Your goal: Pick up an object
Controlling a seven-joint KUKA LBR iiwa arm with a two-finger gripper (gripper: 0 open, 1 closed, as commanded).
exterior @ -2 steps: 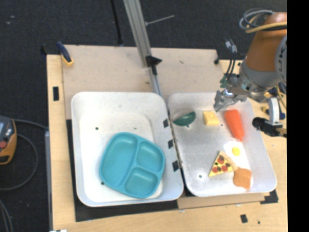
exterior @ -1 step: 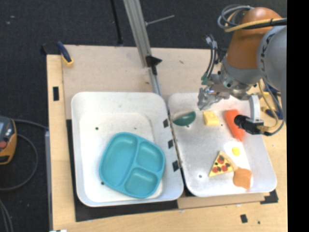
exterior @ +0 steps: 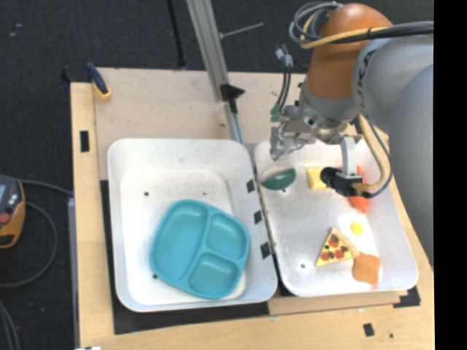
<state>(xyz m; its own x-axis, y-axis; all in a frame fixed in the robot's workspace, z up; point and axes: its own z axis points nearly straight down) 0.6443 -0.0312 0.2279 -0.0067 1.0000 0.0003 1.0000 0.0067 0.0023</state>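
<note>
We look down on a pale wooden counter (exterior: 160, 104) carrying two shallow white plastic bins with rounded corners. The left bin (exterior: 131, 166) holds a glossy teal plate (exterior: 199, 248) moulded into three compartments, lying flat and slightly turned. The right bin (exterior: 299, 217) holds several small toy foods: a dark green rounded piece (exterior: 279, 179) near its upper left corner, a yellow block (exterior: 315, 179) just to the right of it, a pizza slice (exterior: 335, 249) with red and dark toppings, a small yellow piece (exterior: 355, 228) above the slice, an orange lump (exterior: 367, 269) by the near right corner, and an orange-red piece (exterior: 360, 202) partly hidden behind a black fitting on the arm.

The claw (exterior: 281, 150) hangs over the upper left corner of the right bin, just above the green piece. We cannot tell how far it is parted, nor whether it touches anything, since the metal parts blur together.

A slanted aluminium rail (exterior: 211, 53) crosses the counter behind the bins, beside the arm.
</note>
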